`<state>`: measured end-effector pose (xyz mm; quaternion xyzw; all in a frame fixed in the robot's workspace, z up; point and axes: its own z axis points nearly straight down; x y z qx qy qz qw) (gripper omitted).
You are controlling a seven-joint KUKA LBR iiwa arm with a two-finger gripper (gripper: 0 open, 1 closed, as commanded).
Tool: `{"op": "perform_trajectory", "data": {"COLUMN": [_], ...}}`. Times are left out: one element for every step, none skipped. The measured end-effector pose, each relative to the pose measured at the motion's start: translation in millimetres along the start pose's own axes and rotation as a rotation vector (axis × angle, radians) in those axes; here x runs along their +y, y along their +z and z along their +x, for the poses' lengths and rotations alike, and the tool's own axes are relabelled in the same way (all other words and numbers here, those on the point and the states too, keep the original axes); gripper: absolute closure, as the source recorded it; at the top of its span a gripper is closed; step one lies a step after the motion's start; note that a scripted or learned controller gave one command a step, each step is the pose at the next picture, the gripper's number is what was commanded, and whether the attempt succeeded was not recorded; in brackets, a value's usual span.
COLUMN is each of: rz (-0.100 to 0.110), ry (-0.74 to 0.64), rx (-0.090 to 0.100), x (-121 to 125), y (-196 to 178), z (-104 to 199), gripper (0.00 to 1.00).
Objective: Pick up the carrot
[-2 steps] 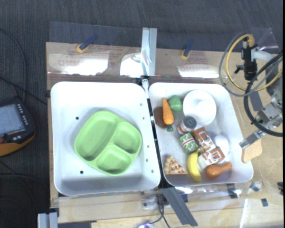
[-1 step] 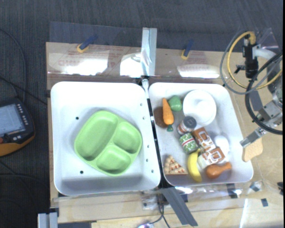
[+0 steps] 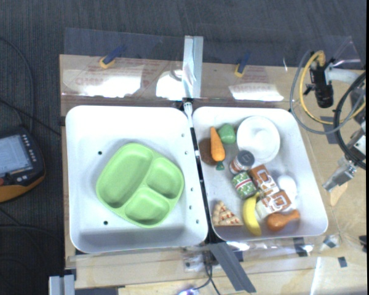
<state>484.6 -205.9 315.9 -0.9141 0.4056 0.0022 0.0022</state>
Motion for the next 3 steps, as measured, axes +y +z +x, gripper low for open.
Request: {"op": "perform_trajectory", "data": {"rz": [0.002,0.000,0.001], "ry": [0.003,-0.280,-0.614], "rx": [-0.006,0.000,0.000], "x": [-1,-16,-12], "y": [-7,-1,28], "z": [0,18,11], "gripper": [1.00,1.00,1.00]}}
